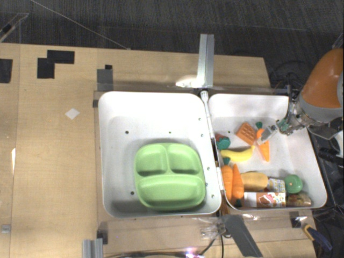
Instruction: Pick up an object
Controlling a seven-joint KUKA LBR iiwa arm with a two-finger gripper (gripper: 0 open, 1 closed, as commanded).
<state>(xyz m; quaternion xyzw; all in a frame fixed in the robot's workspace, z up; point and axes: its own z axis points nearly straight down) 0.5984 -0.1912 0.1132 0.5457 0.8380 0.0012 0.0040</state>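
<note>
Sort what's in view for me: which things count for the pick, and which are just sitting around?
For the pick:
- gripper, low in the right bin
- small carrot and orange block, nearest it
- banana, large carrot, bread roll, green ball, food boxes

Lying about:
- green divided tray in the left bin
</note>
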